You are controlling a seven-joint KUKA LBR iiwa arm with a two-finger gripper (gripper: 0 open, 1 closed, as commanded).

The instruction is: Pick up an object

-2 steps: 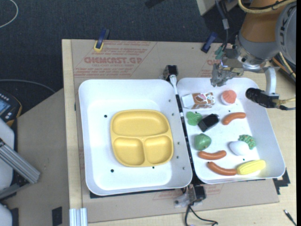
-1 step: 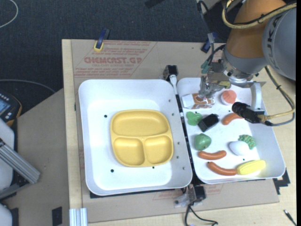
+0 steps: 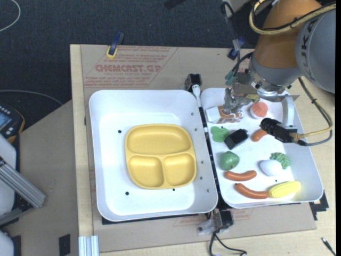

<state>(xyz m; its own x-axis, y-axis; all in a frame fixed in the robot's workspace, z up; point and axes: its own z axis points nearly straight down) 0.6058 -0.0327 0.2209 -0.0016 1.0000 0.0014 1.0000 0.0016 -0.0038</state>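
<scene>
The right bin (image 3: pixel 314 181) holds several toy foods. A flat white and red piece (image 3: pixel 228 114) lies at its back left, and my gripper (image 3: pixel 233 106) hangs straight down onto it from the orange-banded wrist (image 3: pixel 282 20). To the right of the gripper is a pink round fruit (image 3: pixel 259 110). A black block (image 3: pixel 236 138) and a green leafy piece (image 3: pixel 216 133) lie just in front of the gripper. Nearer the front are a green pepper (image 3: pixel 229 159), two sausages (image 3: pixel 240 175) (image 3: pixel 250 191), a corn cob (image 3: pixel 284 189), a white egg (image 3: pixel 269 167) and broccoli (image 3: pixel 281 159).
The left bin (image 3: pixel 104 143) holds a yellow divided tray (image 3: pixel 160 155). The ridge between the bins (image 3: pixel 205 143) runs close to the gripper's left. A black cable fitting (image 3: pixel 276 129) from the arm hangs over the right bin beside a small red sausage (image 3: pixel 258 135).
</scene>
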